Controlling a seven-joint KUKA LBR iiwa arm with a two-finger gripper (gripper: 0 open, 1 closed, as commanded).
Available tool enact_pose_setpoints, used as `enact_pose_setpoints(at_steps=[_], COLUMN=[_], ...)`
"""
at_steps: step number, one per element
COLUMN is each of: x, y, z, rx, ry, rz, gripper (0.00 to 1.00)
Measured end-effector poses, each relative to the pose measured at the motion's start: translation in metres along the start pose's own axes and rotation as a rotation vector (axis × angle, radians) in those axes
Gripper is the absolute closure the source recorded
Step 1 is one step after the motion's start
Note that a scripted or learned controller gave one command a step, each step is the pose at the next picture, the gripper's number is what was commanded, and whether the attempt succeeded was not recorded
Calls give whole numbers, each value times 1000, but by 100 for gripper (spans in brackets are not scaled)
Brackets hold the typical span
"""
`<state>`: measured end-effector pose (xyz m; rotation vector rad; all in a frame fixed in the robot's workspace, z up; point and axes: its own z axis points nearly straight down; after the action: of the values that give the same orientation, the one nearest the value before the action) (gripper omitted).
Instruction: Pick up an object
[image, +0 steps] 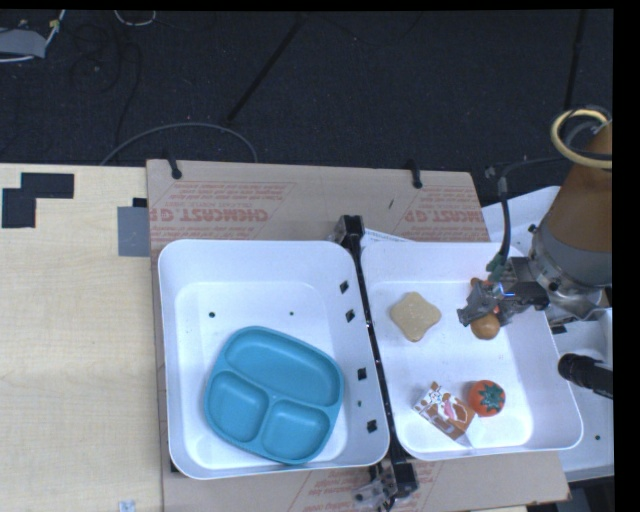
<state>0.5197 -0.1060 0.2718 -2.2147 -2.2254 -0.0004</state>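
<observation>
We see the gripper (487, 310) at the right bin's (560, 440) 2 o'clock edge, clenched on a small brown object (486, 326). The biscuit (414, 315) lies at its 9 o'clock; tomato (487, 397) and packet (444, 410) at 6.

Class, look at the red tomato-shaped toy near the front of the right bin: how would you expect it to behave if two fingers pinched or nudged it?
The tomato toy looks round, so it would probably roll when nudged. Its smooth curved surface may slip from a pinch. It lies beside the printed packet, which a push might shift too.
</observation>
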Motion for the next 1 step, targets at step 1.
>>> enact_pose_setpoints(at_steps=[1], x=[62], y=[9], z=[10], rx=[3], ry=[0], rz=[0], gripper=[100])
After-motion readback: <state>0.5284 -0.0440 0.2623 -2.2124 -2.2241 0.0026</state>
